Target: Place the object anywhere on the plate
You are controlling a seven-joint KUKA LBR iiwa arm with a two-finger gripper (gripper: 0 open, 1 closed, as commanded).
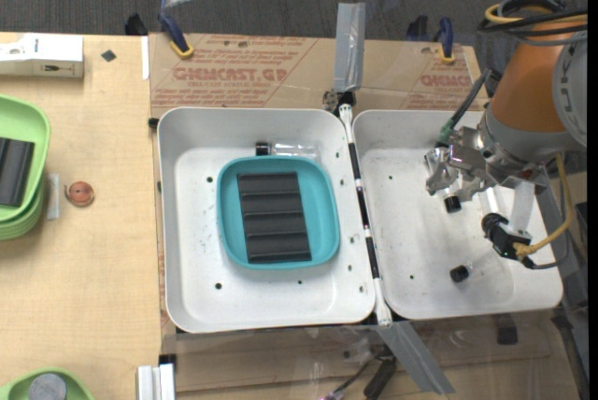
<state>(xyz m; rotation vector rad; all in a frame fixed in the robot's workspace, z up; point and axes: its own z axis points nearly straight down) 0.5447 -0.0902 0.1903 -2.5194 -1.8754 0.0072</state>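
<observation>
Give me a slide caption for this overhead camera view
Arm's gripper over right bin near small black object; teal plate in left bin.

- The teal plate (278,213) is showing a dark ribbed centre.
- Both bins, the left bin (182,239) and the right bin (411,277), are showing white.
- The arm (537,80) is wearing grey with an orange band.
- The small object (459,274) is appearing black.
- The cardboard (234,71) is carrying red lettering.
- The bench (84,295) is showing pale wood.
</observation>
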